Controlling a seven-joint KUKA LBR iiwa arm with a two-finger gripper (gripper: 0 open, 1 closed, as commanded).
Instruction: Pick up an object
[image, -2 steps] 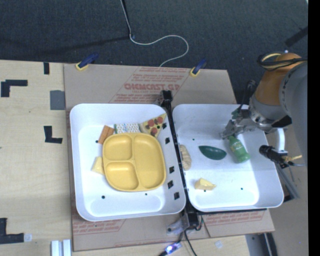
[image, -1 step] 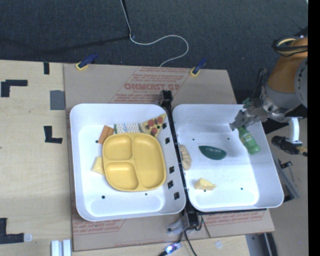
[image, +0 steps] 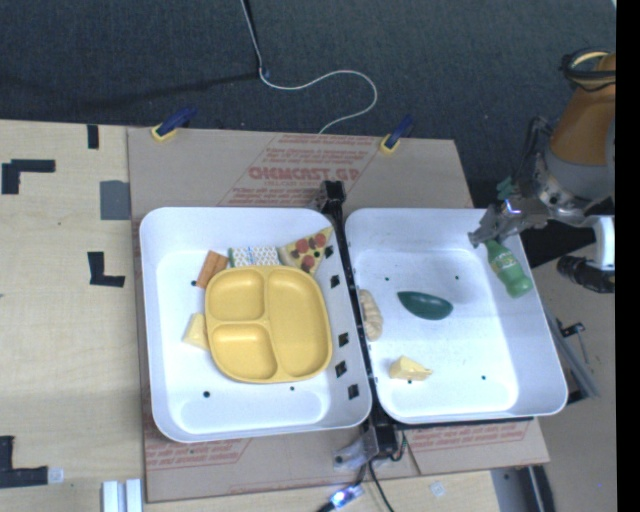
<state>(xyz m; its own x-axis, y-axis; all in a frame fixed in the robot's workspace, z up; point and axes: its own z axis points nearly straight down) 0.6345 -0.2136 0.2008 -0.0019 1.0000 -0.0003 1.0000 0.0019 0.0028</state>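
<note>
1. Nearest the camera, right bin (image: 520, 385), front: a pale yellow wedge-shaped piece (image: 409, 369), lying free and well apart from the gripper. Small and low; if chosen, the fingers could strike the bin floor or push it aside before closing.
2. At the divider between the bins: a tan, lumpy bread-like piece (image: 371, 314) lies against the right bin's left wall. Risk: with the wall so close, one finger may have no room to get behind it.
3. Mid right bin: a dark green, leaf-shaped item (image: 425, 304), flat on the floor. Risk: a thin profile gives little to pinch and it may slide out.
4. Left bin (image: 160, 300): a yellow divided plate (image: 268, 322) covers much of the floor, with small toy food pieces (image: 300, 249) crowded along its far edge. Not near the arm; a pick there could catch two things at once.
5. Farthest, at the right bin's far-right rim: the gripper (image: 497, 226) hangs just above a light green bottle-like object (image: 509, 267), which lies on the rim beside it. Cannot tell how the jaws stand, nor whether the bottle is between the fingers.
6. Judgement: the bottle is the likely target. It is round and sits on the sloped rim, so an off-centre closure could roll it down into the bin or over the edge.
</note>
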